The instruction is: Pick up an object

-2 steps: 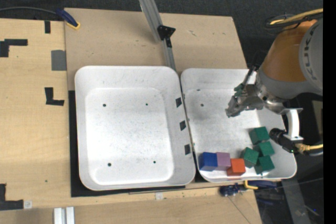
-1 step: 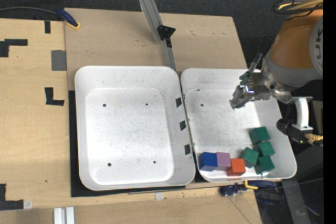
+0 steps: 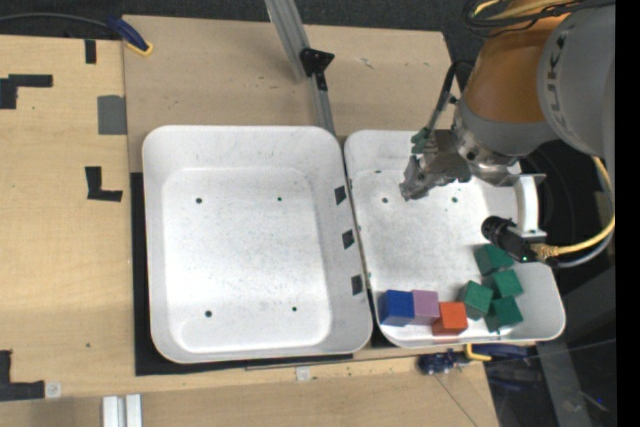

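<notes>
Two white bins [image 3: 160,150], blocks (blue [image 3: 398,305], purple [image 3: 426,304], orange [image 3: 452,317], green [image 3: 497,285]) in right bin's near corner, tool [image 3: 418,177] grip unclear

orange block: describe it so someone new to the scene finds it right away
Look in the right bin, along its near edge, where small blocks lie in a row. The orange block sits between the lilac block and the green blocks, the only orange one there.
</notes>
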{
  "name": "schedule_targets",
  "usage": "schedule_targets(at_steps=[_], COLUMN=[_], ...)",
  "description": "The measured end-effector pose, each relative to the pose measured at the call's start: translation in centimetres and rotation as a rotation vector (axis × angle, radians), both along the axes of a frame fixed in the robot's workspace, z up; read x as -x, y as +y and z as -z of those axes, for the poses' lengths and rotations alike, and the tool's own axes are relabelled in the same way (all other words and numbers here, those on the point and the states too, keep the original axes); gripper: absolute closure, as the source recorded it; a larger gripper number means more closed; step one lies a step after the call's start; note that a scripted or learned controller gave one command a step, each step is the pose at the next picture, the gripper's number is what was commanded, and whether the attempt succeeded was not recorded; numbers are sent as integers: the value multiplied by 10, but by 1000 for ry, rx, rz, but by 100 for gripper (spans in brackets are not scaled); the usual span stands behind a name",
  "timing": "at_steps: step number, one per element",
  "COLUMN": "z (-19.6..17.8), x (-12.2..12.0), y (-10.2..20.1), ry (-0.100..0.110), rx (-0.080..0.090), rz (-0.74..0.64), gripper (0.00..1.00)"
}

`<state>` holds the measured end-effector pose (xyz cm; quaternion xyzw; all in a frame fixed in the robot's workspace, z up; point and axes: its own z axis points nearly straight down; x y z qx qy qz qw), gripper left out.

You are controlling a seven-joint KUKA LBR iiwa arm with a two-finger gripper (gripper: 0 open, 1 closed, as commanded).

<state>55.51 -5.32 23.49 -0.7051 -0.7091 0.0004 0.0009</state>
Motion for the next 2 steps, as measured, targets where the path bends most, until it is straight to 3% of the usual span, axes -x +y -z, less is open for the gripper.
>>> schedule_targets(at_steps=[2], z=[-10], x=[-51], y=[112], ry=[-2], rx=[-1], rz=[-2], gripper=[100])
